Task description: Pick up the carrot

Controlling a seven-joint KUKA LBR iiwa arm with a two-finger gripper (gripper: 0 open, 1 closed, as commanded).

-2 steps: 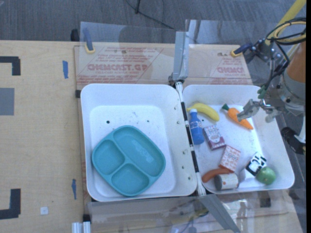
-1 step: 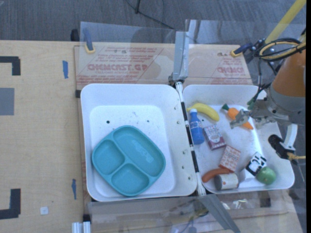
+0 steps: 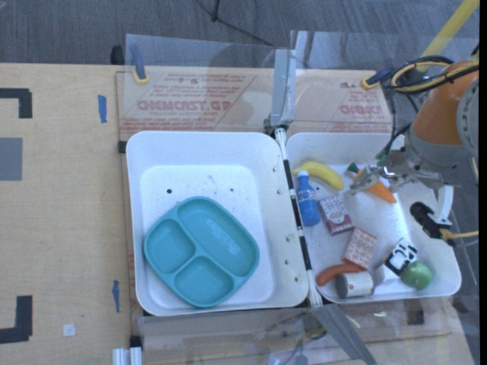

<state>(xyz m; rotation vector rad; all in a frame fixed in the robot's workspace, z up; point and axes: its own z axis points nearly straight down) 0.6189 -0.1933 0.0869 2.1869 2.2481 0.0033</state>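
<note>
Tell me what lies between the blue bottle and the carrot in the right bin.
In the camera view, the banana lies between the blue bottle and the carrot, toward the bin's far side; nearer the carrot sits the gripper.

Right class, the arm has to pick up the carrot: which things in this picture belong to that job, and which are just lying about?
Belong to the job:
carrot, in the right bin
gripper, right beside the carrot

Just lying about:
banana
blue bottle
two small red boxes
sausage
can
green apple
blue divided plate, in the left bin
</note>
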